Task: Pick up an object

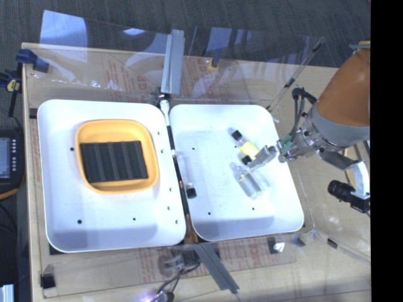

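— While the two-finger gripper [255, 158] hung low in the right white bin [217, 225], what step was judged?
— Approach. Finger state couldn't be told. A descent was needed onto the small yellow-banded clear bottle [244, 145] just beside it.

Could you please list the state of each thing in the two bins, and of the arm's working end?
Yellow tray: upright in the left bin, dark ribbed insert in its well.
Small bottle: lying on its side in the right bin, dark cap toward the far side.
Clear plastic item: lying flat, right beside the bottle.
Small dark piece: resting by the right bin's left wall.
Gripper: low over the bottle; grasp unclear.
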Robot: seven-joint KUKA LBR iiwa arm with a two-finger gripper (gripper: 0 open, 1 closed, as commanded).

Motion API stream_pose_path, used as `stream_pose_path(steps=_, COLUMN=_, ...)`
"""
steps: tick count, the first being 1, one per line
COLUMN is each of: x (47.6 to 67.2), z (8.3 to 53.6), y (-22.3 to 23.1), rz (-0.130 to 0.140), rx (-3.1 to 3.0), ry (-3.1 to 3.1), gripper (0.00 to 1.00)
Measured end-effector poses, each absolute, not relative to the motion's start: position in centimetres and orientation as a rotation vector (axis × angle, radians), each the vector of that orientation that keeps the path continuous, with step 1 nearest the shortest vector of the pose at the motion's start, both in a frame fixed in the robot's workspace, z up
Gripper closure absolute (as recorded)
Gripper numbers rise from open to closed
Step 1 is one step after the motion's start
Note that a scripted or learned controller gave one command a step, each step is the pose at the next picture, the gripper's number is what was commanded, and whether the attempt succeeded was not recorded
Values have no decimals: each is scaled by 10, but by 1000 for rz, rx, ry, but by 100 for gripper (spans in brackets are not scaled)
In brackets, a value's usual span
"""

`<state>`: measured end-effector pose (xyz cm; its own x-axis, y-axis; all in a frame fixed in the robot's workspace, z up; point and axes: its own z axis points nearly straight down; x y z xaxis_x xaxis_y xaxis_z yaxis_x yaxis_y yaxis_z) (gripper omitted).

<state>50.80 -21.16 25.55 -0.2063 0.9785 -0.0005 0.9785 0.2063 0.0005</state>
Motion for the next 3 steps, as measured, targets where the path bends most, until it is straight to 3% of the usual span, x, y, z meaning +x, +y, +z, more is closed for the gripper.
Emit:
stream_pose_path(steps=1, x=557, z=220, y=-188, rz=-2, rx=1806, ry=2571, gripper=0)
stream_pose_path(steps=2, x=642, z=145, y=-192, rz=-1, rx=1605, ry=2702, gripper=0)
stream_pose_path(steps=3, x=657, z=92, y=-173, rz=-1, rx=1547, ry=2738, gripper=0)
